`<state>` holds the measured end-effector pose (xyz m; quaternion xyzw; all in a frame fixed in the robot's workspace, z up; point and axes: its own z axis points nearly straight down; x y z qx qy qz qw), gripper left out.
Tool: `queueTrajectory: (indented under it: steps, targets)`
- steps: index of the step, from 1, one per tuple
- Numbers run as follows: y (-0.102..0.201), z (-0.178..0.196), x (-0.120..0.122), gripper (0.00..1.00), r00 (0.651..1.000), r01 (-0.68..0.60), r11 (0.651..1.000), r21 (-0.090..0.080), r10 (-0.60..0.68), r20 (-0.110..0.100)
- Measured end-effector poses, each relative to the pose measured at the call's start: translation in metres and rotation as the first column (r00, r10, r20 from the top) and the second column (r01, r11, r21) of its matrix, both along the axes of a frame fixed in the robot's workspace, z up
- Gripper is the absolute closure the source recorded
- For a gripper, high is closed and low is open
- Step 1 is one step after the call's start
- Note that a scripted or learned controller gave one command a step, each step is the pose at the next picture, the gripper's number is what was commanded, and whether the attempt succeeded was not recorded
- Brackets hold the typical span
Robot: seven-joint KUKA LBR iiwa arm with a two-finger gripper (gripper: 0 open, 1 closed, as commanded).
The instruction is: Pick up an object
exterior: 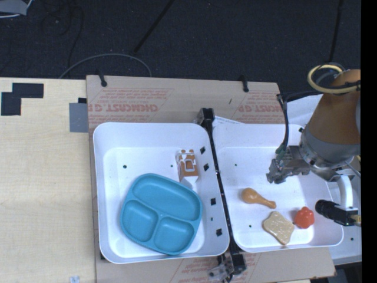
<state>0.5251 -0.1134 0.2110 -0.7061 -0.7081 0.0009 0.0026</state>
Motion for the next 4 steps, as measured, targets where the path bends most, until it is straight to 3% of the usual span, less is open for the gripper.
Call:
queueTrajectory:
  steps: [4]
  targets:
    - [0.202, 0.032, -0.021, 1.0, 1.0, -0.002, 1.0, -0.001, 0.002, 0.001]
